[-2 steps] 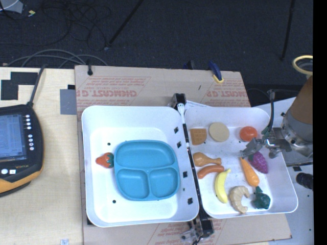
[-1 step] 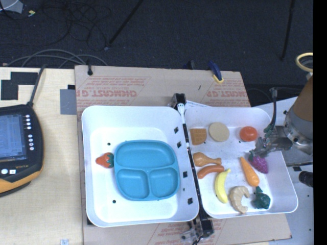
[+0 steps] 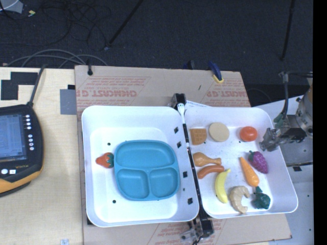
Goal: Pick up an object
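Observation:
The right bin (image 3: pixel 278 117) holds several toy foods: a bread cube (image 3: pixel 198 136), a round beige biscuit (image 3: pixel 219 132), a tomato (image 3: pixel 249 133), purple grapes (image 3: pixel 259 162), a carrot (image 3: pixel 250 172), a drumstick (image 3: pixel 206 160), a sausage (image 3: pixel 209 171), a banana (image 3: pixel 222 186), a beige pastry (image 3: pixel 238 198) and broccoli (image 3: pixel 261 200). My gripper (image 3: pixel 269 139) hangs at the bin's right rim, right of the tomato and just above the grapes. Nothing is seen held in it.
The left bin (image 3: pixel 97 121) carries a blue divided plate (image 3: pixel 147 169), with a strawberry (image 3: pixel 105 160) at its left side. A teach pendant (image 3: pixel 18 142) lies on the bench at far left. Cardboard (image 3: pixel 153 88) lies under both bins.

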Robot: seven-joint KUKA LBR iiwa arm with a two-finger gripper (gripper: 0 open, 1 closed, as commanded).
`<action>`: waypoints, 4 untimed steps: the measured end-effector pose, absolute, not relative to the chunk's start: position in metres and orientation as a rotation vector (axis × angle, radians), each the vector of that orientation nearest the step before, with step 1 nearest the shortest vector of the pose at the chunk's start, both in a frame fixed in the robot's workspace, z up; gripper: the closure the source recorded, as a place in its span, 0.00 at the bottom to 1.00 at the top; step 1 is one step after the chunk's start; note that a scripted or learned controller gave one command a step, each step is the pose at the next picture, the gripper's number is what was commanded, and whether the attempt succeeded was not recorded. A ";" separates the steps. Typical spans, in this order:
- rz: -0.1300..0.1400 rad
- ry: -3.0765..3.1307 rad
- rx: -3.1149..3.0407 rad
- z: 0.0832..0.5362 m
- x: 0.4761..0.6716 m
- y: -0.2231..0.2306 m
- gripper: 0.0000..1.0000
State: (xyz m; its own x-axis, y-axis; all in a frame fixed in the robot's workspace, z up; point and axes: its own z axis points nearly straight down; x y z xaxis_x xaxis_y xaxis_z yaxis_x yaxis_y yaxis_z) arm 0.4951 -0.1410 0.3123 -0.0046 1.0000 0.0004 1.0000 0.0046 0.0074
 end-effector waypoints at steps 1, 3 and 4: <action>-0.006 2.232 2.224 0.253 0.474 -0.100 1.00; 0.006 2.224 2.216 0.396 0.482 -0.009 1.00; 0.006 2.225 2.215 0.457 0.476 0.028 1.00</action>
